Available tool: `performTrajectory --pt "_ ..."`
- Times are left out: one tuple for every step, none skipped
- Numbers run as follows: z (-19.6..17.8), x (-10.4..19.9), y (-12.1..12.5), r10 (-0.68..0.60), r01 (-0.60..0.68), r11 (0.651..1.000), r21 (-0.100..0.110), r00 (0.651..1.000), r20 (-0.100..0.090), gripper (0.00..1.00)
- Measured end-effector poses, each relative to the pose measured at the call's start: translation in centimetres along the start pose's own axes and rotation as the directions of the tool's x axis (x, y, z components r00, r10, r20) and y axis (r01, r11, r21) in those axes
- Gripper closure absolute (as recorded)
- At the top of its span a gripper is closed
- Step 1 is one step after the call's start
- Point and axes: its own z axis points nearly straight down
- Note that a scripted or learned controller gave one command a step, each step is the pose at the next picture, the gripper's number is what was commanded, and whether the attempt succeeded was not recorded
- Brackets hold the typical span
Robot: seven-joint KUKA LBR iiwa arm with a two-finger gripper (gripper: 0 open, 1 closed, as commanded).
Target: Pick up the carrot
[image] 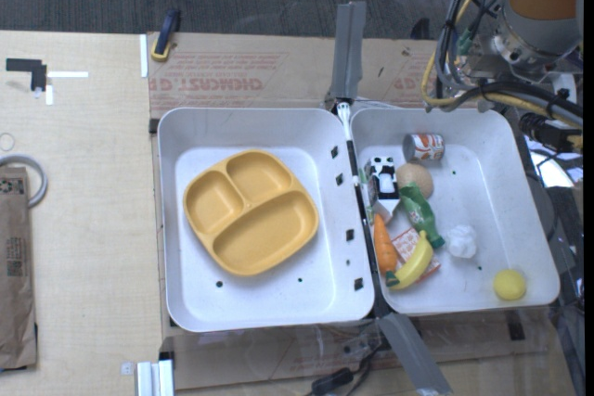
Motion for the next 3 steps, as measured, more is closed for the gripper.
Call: performTrajectory --pt "3.3 4.6 -8.8 0.285 -0.285 0.958 0.002 0.958 0.001 0.00" --pt "8.6 1.8 -15.2 0.238 -0.238 0.971 0.002 0.971 0.001 0.00" --pt "17.2 -3.2 -16.7 0.363 -0.363 0.932 0.002 0.932 0.000 0.00"
